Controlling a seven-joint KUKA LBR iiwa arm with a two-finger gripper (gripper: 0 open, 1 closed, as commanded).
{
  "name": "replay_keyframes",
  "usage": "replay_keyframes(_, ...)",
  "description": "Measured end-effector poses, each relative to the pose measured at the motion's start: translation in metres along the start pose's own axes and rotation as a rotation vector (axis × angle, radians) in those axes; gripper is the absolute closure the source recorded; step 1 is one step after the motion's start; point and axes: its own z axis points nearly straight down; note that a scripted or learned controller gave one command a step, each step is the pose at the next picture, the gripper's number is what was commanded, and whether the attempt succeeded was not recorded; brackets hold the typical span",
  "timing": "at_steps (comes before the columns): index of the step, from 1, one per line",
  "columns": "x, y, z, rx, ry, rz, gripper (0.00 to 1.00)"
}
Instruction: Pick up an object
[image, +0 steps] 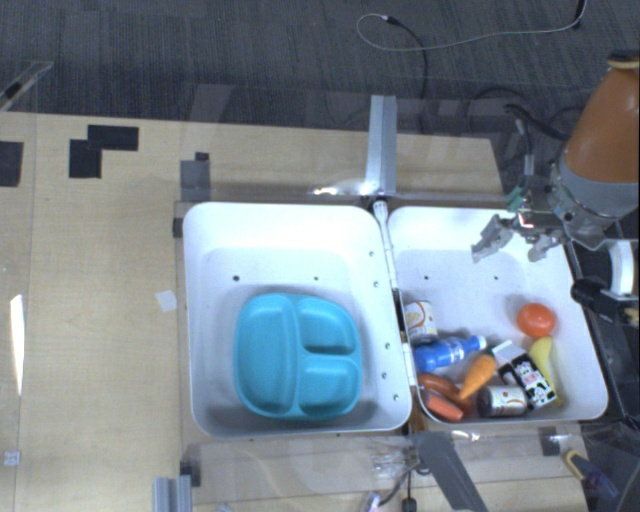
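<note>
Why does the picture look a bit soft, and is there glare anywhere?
In the camera view, bright glare sits on the metal divider post where the two bins meet; the left bin shows a soft grey shadow along its walls beside the blue tray; the tool and the small items in the right bin look slightly blurred, so their labels cannot be read.

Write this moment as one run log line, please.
gripper: open, above right white bin, holding nothing | small items heaped at bin's near end | blue divided plastic tray: in left bin
</note>
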Motion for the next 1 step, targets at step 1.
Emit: replay_keyframes(1,-0.0502,-0.0788,0.1200,0.002,0.000,0.182,0.00)
